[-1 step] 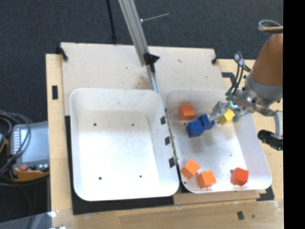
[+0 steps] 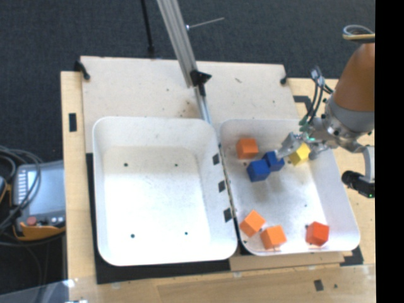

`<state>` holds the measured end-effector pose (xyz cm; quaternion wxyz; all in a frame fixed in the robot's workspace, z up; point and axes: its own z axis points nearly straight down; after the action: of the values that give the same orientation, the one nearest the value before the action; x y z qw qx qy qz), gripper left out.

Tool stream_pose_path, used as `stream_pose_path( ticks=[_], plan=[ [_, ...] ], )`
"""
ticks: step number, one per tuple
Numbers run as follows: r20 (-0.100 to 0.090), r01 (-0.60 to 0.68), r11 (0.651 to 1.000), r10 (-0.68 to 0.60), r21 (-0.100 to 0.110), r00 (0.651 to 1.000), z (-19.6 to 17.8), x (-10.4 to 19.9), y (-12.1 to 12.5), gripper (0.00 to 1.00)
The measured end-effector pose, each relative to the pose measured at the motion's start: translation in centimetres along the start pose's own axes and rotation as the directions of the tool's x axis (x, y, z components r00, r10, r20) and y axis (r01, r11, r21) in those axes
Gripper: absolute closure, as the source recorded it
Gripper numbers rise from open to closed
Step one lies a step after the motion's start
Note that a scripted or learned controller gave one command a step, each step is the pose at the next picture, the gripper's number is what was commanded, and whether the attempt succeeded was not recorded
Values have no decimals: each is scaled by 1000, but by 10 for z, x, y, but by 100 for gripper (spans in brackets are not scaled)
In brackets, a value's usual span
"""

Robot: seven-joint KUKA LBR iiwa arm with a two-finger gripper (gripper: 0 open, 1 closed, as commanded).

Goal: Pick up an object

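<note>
A: Nearest us, along the right-hand white bin's [image 2: 334, 188] front edge, sit two small orange cubes [image 2: 253, 222], [image 2: 274, 237] and a red-orange block [image 2: 317, 233] in the front right corner. None of those is in play.

B: Right. The two-finger gripper [image 2: 297, 149] is down by the bin's back right edge, on the small yellow cube [image 2: 301, 154]. Whether it is clamped on that cube or just resting beside it, I cannot tell; the metal hides the contact.

A: And outward from there?

B: Just beside the yellow one lie two blue blocks [image 2: 264, 166], touching each other, then an orange cube [image 2: 247, 148] near the back left. The left-hand white bin [image 2: 101, 169] holds nothing that matters here.

A: So how to do it well?

B: I'd judge the yellow cube is the target. Centre the cube squarely, avoid nudging the blue pair, then lift straight up, clear of the bin's sloping wall.
</note>
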<state>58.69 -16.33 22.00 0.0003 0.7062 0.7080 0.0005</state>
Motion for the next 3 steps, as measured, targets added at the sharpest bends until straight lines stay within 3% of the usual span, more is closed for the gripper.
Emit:
stream_pose_path(
  ticks=[2,3],
  plan=[
    [2,-4,1000,4,5,1000,111,-6,-12,0],
    [3,-6,1000,6,0,1000,122,-7,-11,0]
  ],
)
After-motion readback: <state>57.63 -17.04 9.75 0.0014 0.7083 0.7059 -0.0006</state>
